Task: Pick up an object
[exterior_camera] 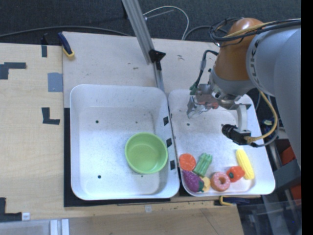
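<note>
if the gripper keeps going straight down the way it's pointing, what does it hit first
Most likely the bare floor of the right bin, near its upper left corner. The gripper points down there, apart from the toys; depth is uncertain.

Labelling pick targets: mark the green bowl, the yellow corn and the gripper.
green bowl (pixel 145 153): camera view, inner floor of the bowl, left bin.
yellow corn (pixel 245 163): camera view, middle of the cob, right bin.
gripper (pixel 194 108): camera view, midway between its fingertips, over the right bin.

Arm (pixel 274 58) cut off at right edge
</note>
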`<state>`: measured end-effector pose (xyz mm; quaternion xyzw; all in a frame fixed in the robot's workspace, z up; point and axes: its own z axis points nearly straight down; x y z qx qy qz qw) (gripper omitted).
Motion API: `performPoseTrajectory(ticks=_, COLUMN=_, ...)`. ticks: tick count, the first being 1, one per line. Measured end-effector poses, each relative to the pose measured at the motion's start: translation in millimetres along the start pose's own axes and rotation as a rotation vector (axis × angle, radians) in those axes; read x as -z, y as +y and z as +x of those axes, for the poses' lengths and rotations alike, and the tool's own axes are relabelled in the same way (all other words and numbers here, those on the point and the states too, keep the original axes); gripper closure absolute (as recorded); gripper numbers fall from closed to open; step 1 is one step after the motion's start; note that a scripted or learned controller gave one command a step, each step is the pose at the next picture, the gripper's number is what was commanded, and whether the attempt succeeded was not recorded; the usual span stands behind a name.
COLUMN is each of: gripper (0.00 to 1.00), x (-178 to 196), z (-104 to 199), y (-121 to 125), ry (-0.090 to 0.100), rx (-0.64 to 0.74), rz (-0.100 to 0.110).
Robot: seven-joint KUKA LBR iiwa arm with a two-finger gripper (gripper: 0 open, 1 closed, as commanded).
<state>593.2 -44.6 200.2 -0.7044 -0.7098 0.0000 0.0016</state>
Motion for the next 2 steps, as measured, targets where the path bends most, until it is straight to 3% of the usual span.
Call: performPoseTrajectory(ticks=2, gripper=1.0, x=17.3, z=94.5, y=-12.2, ry=-0.001, rx=-0.001, rz=0.0)
